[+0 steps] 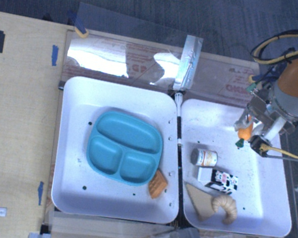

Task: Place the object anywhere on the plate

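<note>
The arm is reaching in from the right, its orange band showing above the wrist, and the gripper (247,134) is hovering over the upper right part of the right bin (273,223). A small orange object (243,132) is sitting between the fingers, so the pincer is grasping it (too small to say what kind of thing it is). It is hanging above the bin floor, well apart from the plate.

The blue plate (125,147) is lying in the left bin (63,186), a little left of the bin's middle. It is divided into three compartments, one long one along the top and two smaller ones below. A tan, bread-like piece (157,185) is lying just beside the plate's lower right corner, on the bin floor; whether it is touching the rim cannot be told.

In the right bin, a small white can (205,157) is lying on its side near the divider. Below it, a black-and-white packet (223,181) is resting, and a croissant-shaped piece (226,207) is lying next to a tan wedge (197,200) near the bin's front edge.

Yellow cables (276,47) are looping above the wrist at the upper right.
</note>
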